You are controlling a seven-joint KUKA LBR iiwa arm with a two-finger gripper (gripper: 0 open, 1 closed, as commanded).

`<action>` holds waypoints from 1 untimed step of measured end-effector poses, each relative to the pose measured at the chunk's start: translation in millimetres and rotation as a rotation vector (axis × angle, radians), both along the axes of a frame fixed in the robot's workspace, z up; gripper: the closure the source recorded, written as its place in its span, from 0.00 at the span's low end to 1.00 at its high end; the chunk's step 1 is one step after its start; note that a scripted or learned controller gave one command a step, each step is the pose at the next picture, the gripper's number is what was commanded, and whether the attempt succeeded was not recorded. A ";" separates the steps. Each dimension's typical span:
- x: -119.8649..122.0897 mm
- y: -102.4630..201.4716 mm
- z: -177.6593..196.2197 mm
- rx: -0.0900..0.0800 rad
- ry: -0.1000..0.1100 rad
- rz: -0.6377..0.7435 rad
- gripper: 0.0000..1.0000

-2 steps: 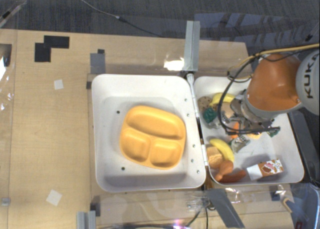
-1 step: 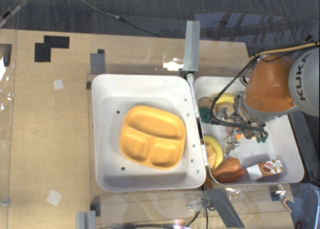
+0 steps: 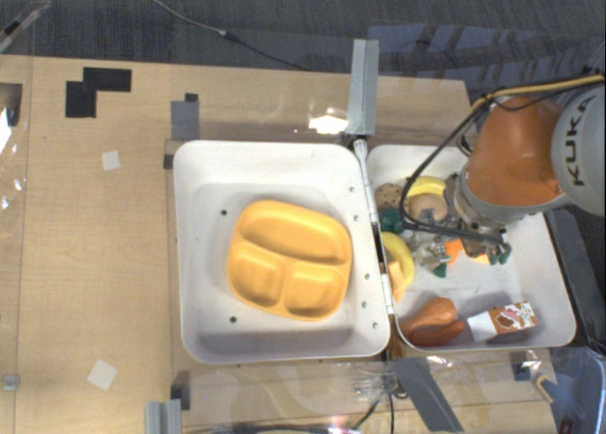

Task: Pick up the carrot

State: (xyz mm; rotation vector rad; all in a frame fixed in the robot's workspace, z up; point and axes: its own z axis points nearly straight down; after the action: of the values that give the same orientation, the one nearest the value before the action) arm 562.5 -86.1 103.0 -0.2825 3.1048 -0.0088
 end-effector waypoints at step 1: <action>3.3 1.3 12.4 -0.001 -0.010 0.005 1.00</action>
State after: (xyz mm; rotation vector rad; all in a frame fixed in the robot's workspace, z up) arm 565.8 -84.9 115.4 -0.2889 3.0939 -0.0110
